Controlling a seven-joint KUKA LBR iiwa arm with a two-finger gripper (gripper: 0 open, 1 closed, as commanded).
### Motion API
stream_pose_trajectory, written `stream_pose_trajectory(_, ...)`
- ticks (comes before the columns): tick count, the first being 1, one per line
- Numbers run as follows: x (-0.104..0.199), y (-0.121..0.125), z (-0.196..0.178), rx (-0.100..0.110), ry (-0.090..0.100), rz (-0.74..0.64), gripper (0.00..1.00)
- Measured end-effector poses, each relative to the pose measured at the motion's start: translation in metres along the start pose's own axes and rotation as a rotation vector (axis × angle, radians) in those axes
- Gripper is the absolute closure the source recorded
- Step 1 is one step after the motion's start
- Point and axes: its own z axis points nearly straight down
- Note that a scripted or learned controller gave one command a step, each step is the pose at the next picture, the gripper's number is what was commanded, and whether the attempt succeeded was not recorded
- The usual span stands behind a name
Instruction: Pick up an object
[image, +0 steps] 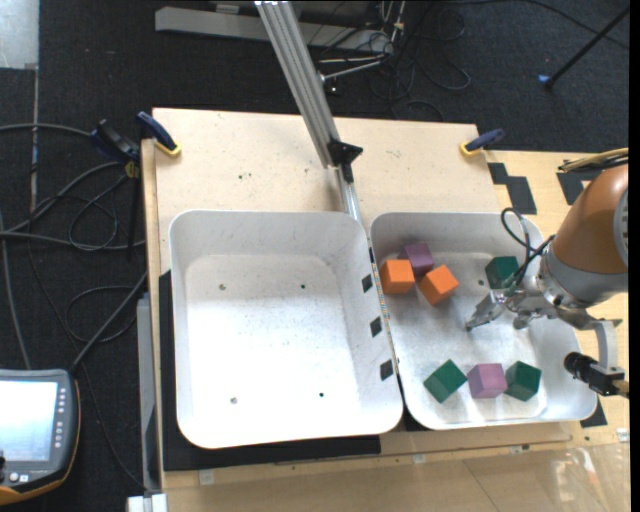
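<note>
Purple cube (487, 379) up front sits just below the jaws (487, 311), orange cube (438, 283) to their upper left; jaws look apart, clamping nothing.

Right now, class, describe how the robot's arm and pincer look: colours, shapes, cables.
The arm is rounded, with a broad orange band over grey casing. A black cable loops beside it. The pincer is slim grey metal, ending in two thin fingers.
</note>
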Motion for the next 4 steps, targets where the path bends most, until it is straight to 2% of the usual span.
stream_pose_trajectory(1, 0.000, 0.001, -0.012, -0.004, -0.001, 0.000, 1.00)
stream_pose_trajectory(3, -0.007, 0.012, -0.127, -0.009, -0.003, -0.003, 1.00)
stream_pose_trajectory(4, -0.007, 0.013, -0.143, -0.005, -0.002, -0.003, 1.00)
